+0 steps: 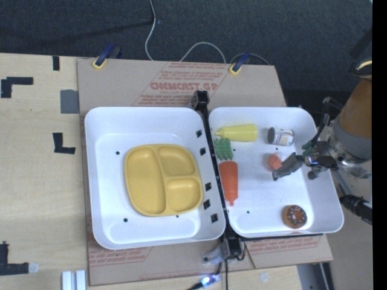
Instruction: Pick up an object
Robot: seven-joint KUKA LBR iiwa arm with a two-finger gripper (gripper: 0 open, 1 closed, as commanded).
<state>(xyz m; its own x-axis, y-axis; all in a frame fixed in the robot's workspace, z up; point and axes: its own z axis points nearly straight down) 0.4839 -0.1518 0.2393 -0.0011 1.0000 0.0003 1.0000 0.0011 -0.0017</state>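
The right bin (pixel 266 222) holds a yellow corn cob (pixel 237 132), an orange carrot (pixel 228 180) with a green top, a small tin can (pixel 281 136), a small red-orange piece (pixel 274 161) and a brown donut (pixel 294 215). My gripper (pixel 298 168) hangs low over the right side of this bin, open, its two dark fingers spread with nothing between them. Its left fingertip (pixel 280 173) lies just below and right of the red-orange piece; I cannot tell if they touch. The donut lies below the gripper, apart from it.
The left bin (pixel 103 162) bears a yellow divided plate (pixel 163 179). Black clips run along the seam between the bins (pixel 208 162). The arm's grey and orange wrist (pixel 360 122) stands over the right bin's right rim. Cardboard lies under both bins.
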